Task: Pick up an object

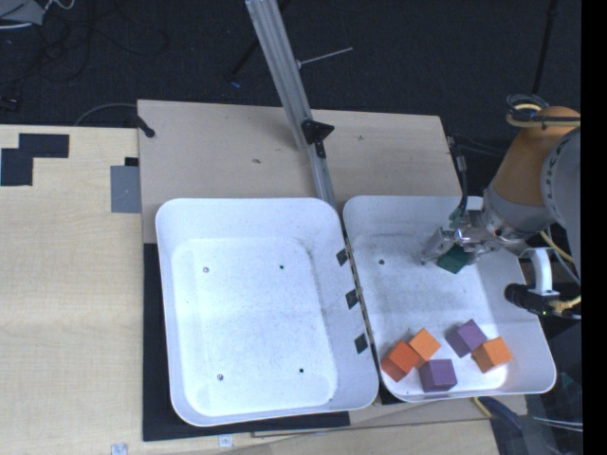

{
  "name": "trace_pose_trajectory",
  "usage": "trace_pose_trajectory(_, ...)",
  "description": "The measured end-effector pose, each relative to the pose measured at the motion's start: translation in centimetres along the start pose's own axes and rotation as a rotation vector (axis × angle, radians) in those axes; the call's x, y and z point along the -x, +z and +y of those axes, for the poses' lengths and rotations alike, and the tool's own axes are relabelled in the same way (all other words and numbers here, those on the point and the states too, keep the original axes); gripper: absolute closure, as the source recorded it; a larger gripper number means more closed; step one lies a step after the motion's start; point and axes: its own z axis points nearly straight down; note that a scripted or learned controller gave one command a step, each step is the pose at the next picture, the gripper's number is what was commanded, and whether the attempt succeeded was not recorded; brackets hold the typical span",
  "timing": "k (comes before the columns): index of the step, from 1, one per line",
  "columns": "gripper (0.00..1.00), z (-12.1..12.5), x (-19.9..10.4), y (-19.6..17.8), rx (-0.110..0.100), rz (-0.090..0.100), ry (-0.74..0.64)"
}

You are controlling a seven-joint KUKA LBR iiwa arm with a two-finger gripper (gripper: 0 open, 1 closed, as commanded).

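My gripper [456,247] is low over the back of the right bin [408,226], reaching in from the right. A dark green block [452,262] sits between its fingers, partly hidden by them, and the gripper is shut on it. Near the bin's front lie several loose blocks: an orange one [403,358], a second orange one [425,343], a purple one [438,374], another purple one [466,336] and an orange one [492,354].
The left bin [190,226] stands beside the right one, with black clips [352,298] along the shared edge. A slanted metal rail [289,88] rises behind the bins. The arm's orange band [526,164] is at the right.
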Motion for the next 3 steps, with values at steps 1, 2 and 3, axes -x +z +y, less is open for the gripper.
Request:
trace_pose_trajectory(1, 1.0, -0.2, -0.2, -0.9, -0.007, 0.001, -0.006)
trace_pose_trajectory(2, 1.0, -2.0, -0.1, -4.8, -0.003, 0.002, 0.003)
trace_pose_trajectory(3, 1.0, -5.1, -10.1, -14.9, 0.0, 0.003, -0.003)
